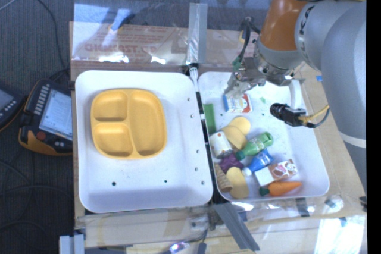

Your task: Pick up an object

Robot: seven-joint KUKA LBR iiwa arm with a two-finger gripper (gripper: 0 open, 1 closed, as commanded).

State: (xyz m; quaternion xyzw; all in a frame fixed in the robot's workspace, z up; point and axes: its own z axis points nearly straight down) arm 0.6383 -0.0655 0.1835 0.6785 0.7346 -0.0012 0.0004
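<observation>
Faint reddish lettering crosses the clear plastic sheet (128, 44) along the bench's far edge — too washed out to read. The small cartons (239, 103) in the right bin (309, 154) carry printed labels — illegible.

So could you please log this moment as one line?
arm: over right bin | tool: above small carton | yellow plate: left bin

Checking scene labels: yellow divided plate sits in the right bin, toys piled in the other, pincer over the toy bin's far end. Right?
One thing is wrong: the camera view shows the yellow plate in the left bin, not the right. The toys, such as the carrot and green bottle, are piled in the right bin, and the pincer is over that bin's far end.
</observation>
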